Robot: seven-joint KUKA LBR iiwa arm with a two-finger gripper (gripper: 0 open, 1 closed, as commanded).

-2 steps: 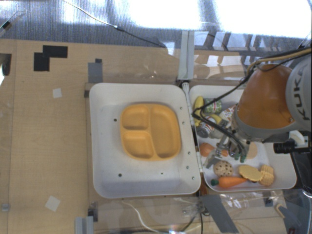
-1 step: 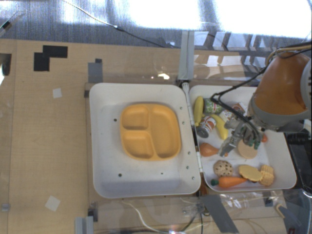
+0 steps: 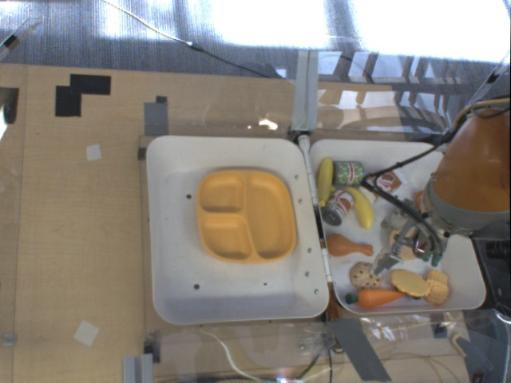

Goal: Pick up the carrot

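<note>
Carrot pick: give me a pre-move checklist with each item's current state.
1. Carrot in sight, lying near the front edge of the right bin: ok.
2. Gripper over the carrot: not ok, it sits above and behind it.
3. Room around the carrot: not ok, a cookie and a cracker crowd it.
4. Finger opening: cannot tell.
5. Carrot between the fingers: not ok, it lies in the bin.
6. Yellow plate in the left bin, out of the way: ok.

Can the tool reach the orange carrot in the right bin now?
Probably yes. The tool hangs just above the orange tapered carrot, whose top is uncovered; a round speckled cookie and yellow crackers lie close beside it.
</note>
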